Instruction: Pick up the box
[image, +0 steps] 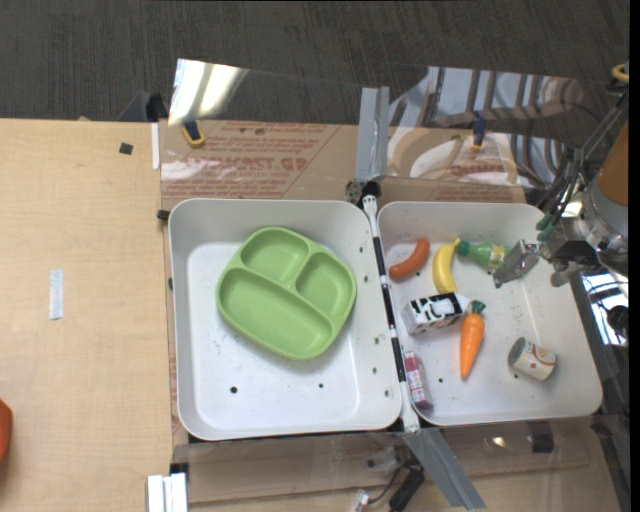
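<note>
- The box (434, 312), white with black patches, lies tilted in the right bin (560, 405), near its left wall, just beside a carrot (470, 340) on its right and a banana (444, 267) on its far side.
- The gripper (520, 262) hovers toward the far right of that bin, well apart from the box; it grips nothing, and I cannot tell how wide it stands.
- To do this step well, I judge it should travel left and nearer, centre above the box, and turn to match the box's tilt.
- Closing across the shorter sides looks safest, as the carrot crowds the right end.
- A sausage (408, 257) lies on the far side.
- The green plate (287, 291) sits in the left bin (200, 400), out of the way.
</note>
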